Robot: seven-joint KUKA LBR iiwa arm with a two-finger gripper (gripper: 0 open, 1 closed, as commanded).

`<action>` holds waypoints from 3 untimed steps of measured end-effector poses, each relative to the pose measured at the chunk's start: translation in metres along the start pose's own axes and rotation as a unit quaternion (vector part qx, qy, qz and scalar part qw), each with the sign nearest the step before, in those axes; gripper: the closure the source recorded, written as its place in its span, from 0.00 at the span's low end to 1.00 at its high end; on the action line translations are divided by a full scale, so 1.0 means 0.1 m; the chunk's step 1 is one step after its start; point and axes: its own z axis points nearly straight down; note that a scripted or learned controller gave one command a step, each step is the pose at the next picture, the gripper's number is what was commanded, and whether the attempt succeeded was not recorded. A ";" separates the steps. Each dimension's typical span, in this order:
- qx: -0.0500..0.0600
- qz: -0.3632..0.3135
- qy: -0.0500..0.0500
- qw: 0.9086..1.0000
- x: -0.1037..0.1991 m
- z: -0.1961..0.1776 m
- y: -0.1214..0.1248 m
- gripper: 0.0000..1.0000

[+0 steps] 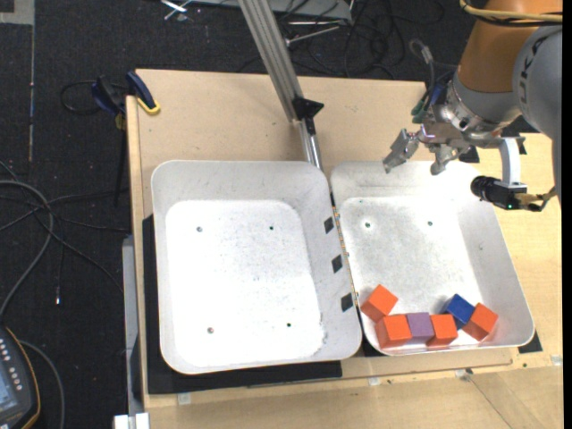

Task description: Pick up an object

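Several small blocks lie along the near wall of the right bin (487, 239): an orange block (380, 300), a larger orange block (391, 331), a purple block (420, 326), another orange one (442, 329), a blue block (459, 308) and an orange block (481, 321). My gripper (418, 156) hangs above the far edge of the right bin, far from the blocks. Its two fingers (398, 153) are spread apart with nothing between them.
The left bin (170, 239) sits beside the right one, separated by a ridge with black clips (338, 262). A slanted metal pole (277, 56) crosses the bench behind the bins. A blue and yellow clamp (134, 92) grips the bench's far left corner.
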 end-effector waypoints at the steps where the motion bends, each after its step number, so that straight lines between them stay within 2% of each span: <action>1: 0.005 0.003 0.001 1.000 -0.02 0.50 -0.66 0.00; 2: -0.001 0.002 -0.001 1.000 -0.68 1.36 0.09 0.00; 3: -0.003 0.000 -0.001 1.000 -0.65 1.19 0.10 1.00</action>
